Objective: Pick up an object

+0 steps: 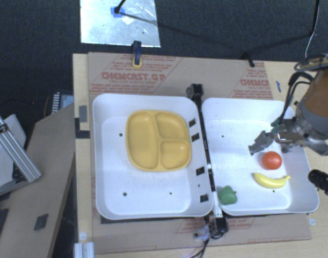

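Observation:
In the right bin [236, 136] lie a red tomato [271, 160], a yellow banana [271, 180] and a green pepper [227, 195] near the bin's front left corner. My gripper [262, 143] hangs over the right bin, just up and left of the tomato, with its grey fingers [256, 145] pointing left. Nothing shows between them. The tomato sits right beside the gripper's lower edge; whether they touch I cannot tell.
The left bin [113, 198] holds a yellow divided plate [157, 140]. A black clip divider [202, 144] runs between the bins. The arm [316, 112] enters from the right above the right bin's far side.

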### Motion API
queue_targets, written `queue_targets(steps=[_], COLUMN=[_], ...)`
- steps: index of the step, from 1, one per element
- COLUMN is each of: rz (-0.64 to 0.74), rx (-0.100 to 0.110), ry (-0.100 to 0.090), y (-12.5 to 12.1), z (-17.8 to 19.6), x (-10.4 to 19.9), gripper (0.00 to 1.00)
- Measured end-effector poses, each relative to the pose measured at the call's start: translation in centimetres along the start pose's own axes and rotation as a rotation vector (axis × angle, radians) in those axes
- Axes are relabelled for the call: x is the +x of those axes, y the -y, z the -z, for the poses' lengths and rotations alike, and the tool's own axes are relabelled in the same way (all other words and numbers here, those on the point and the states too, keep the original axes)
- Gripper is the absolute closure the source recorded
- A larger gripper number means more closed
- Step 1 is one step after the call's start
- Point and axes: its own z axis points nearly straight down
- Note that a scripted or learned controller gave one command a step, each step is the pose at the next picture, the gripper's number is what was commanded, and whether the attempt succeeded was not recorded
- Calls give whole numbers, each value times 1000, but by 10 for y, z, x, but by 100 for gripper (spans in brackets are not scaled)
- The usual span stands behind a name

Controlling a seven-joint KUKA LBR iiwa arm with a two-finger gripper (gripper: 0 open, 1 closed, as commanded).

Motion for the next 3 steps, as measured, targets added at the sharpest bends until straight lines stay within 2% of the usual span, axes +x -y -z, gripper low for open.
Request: queue_targets(steps=[1, 3], rz=[2, -1], rx=[-8, -2], ry=[1, 0], y=[-1, -8], z=[4, -89], x=[0, 14], gripper=[0, 0])
